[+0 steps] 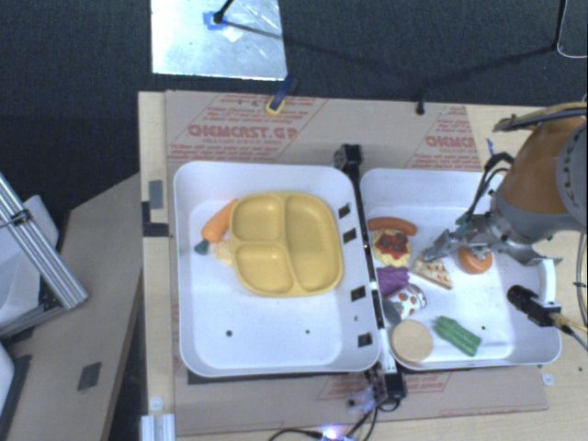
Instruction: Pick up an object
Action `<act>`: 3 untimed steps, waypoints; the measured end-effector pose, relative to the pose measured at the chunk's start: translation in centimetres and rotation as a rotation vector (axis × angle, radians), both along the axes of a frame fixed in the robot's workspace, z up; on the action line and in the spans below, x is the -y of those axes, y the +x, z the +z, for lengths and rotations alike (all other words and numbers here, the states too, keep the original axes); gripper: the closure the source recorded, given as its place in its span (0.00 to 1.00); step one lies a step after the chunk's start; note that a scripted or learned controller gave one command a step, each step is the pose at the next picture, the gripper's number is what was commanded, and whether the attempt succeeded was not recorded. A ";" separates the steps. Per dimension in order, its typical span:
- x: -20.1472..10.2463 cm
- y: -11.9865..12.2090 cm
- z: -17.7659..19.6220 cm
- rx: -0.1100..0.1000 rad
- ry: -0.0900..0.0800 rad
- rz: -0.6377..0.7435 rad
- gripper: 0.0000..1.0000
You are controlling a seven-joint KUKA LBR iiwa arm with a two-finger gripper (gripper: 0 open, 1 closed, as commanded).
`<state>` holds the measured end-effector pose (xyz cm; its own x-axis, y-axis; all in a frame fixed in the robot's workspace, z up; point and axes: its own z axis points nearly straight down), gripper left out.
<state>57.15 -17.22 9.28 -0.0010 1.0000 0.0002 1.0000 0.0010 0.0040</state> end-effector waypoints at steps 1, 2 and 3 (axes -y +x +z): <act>0.0 0.3 1.2 0.007 0.000 0.002 1.00; 0.3 -0.1 5.4 -0.003 0.000 0.002 1.00; -0.7 0.4 10.6 -0.001 -0.001 0.004 1.00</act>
<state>57.51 -16.51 19.91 -0.0048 1.0000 -0.0009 1.0000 0.0048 0.0035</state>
